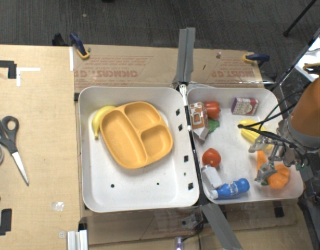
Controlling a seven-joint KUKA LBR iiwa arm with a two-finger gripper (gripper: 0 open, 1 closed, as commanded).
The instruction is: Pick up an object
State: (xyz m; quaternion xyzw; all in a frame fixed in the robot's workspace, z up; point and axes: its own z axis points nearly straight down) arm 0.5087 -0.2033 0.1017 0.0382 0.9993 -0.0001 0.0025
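Orange pepper (pixel 279 177), lower right of frame, in the right bin (pixel 238 194) near its bottom corner. End effector (pixel 268 172) right over it, arm coming in from right. Fingers spread a bit, nothing between them; contact w/ pepper — can't tell. Best bet imo: center over the fruit, drop straight, close slow; yellow item (pixel 250 134) sits just above, avoid nudging.

banana (pixel 99 118) mostly hidden under orange tray (pixel 136 134), arm (pixel 308 113) cut off at right edge

The gripper (pixel 269 166) hangs low over an orange fruit (pixel 279 178) in the right bin (pixel 230 139).
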